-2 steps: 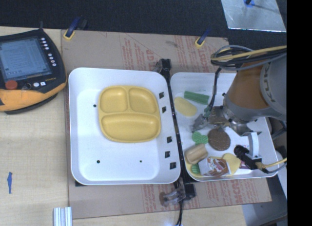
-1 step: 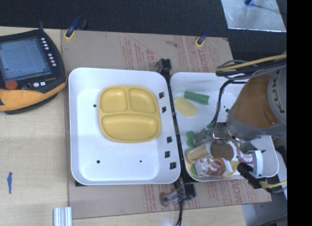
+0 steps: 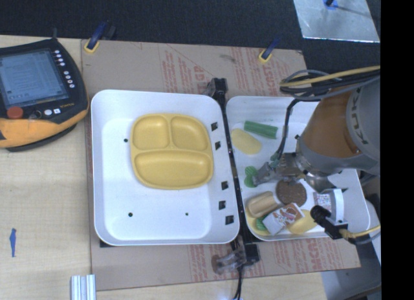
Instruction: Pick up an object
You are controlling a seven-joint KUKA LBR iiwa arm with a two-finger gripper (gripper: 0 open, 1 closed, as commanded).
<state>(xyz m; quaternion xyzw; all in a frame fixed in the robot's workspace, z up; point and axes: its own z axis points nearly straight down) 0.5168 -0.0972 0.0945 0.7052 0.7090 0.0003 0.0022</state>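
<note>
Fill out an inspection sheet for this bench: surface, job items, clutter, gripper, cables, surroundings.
Surface: cardboard sheet on a wooden bench, bearing the left bin and the right bin.
Job's things: in the right bin, a green piece, a pale yellow piece, a brown disc, a tan block and a small printed packet.
Clutter: yellow divided plate in the left bin.
Gripper: gripper low over the right bin's middle; finger state not readable.
Cables: black and yellow cables along the arm.
Surroundings: teach pendant at left, two clamps on the cardboard's far edge, dark floor beyond.
</note>
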